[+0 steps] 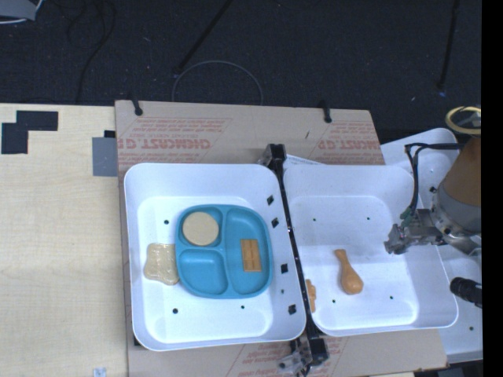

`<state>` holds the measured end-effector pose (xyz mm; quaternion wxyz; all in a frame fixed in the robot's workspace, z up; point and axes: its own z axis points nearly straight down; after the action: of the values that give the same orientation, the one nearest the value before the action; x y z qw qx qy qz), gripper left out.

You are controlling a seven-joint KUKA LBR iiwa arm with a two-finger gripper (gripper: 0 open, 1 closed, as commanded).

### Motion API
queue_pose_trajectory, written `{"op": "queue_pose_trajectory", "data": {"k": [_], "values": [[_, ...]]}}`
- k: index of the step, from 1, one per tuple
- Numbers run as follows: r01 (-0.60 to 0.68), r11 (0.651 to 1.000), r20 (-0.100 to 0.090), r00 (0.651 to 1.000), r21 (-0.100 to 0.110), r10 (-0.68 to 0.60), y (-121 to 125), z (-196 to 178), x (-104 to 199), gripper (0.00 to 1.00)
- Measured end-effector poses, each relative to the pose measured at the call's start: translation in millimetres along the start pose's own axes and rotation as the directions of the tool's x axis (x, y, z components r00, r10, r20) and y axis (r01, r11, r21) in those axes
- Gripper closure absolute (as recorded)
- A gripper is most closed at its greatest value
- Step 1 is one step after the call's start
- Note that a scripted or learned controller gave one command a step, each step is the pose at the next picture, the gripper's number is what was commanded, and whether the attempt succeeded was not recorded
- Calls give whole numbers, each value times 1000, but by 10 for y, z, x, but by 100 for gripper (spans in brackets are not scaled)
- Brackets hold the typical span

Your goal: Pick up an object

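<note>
One drumstick [348,272] lay near our end effector [395,242].
We could not tell its finger state; we should centre over the narrow shaft.

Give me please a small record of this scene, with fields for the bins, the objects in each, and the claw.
left bin: shallow white bin
in left bin: blue plastic tray with compartments; round tan disc in the tray's upper-left compartment; small orange-brown block in its right compartment; pale beige flat piece beside the tray's left edge
right bin: shallow white bin
in right bin: orange drumstick-shaped toy; small orange item at the left wall
claw: at the right bin's right side, apart from the drumstick
</note>
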<state>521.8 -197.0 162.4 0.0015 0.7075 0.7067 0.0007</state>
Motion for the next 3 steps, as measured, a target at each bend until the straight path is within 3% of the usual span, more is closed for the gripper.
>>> {"op": "queue_pose_trajectory", "data": {"k": [2, 3], "values": [[3, 1000, 1, 1000, -1, -3, 88, -1176, -137, 100], [6, 1000, -3, 1000, 5, -6, 157, -1050, 363, 100]]}}
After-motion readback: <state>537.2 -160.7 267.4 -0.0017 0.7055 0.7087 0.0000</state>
